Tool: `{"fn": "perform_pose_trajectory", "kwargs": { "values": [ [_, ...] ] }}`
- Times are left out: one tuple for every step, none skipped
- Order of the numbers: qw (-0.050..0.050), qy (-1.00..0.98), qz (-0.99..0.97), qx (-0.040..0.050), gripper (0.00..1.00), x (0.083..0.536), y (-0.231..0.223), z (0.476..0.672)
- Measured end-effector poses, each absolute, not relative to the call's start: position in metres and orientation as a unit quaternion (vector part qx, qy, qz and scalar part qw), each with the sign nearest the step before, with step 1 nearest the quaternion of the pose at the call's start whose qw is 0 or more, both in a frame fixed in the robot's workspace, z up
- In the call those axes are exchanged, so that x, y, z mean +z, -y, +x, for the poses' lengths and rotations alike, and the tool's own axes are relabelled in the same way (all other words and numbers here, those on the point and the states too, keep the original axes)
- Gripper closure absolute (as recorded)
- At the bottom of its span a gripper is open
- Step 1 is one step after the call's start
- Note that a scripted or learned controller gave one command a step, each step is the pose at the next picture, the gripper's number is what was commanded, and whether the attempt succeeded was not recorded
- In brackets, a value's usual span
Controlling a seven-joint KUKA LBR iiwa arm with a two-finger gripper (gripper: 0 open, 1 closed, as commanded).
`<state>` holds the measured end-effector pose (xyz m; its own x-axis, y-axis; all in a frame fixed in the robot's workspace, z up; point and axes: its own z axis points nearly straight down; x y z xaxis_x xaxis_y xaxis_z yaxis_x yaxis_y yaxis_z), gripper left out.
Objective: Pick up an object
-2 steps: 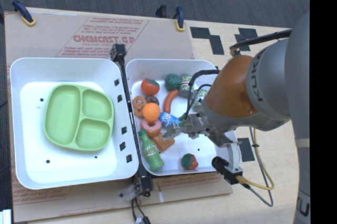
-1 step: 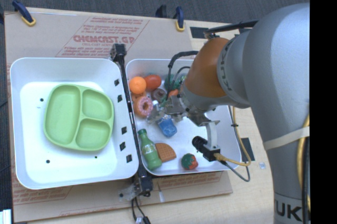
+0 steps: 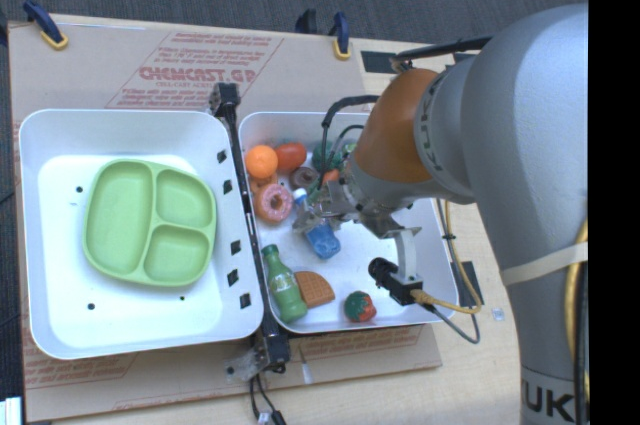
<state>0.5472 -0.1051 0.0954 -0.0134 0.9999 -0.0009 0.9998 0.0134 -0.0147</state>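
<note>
From above, the desk (image 3: 70,73) carries two shallow white bins side by side on a sheet of brown cardboard printed with red lettering. The left bin (image 3: 40,313) takes up the left half of the frame and holds one light green divided plate (image 3: 150,223), lying flat near its middle.

The right bin (image 3: 435,258) sits at centre frame, crowded with small toy foods. Along its upper left are an orange ball (image 3: 261,161) and, just beside it to the right, a red tomato-like piece (image 3: 291,155). Below them lies a pink ringed doughnut (image 3: 273,203). At the lower left a green bottle (image 3: 282,285) lies along the bin's wall, with a brown waffled biscuit (image 3: 316,288) touching its right side. Further right, near the lower edge, is a small red and green piece, strawberry-like (image 3: 360,307).

The grey arm (image 3: 520,133) comes in from the right of the frame, its orange band (image 3: 395,128) hanging over the upper part of the right bin. The pincer (image 3: 322,208) points down and left into the bin's middle, right above a small blue block (image 3: 323,241), which lies on the bin floor just below the tip. The metal parts there are cluttered and I cannot tell how wide the pincer stands, nor whether it touches the block. Nothing is visibly gripped.
</note>
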Motion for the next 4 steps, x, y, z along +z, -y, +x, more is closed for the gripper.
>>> {"fn": "perform_pose_trajectory", "kwargs": {
  "values": [
    [0.002, 0.709, -0.705, 0.0019, 1.00, 0.189, 0.086, 0.512],
    [0.004, 0.711, -0.704, 0.0039, 1.00, 0.196, 0.086, 0.513],
    [0.006, 0.712, -0.702, 0.0056, 1.00, 0.204, 0.086, 0.514],
    [0.002, 0.709, -0.705, 0.0022, 1.00, 0.188, 0.039, 0.648]
  ]
}}
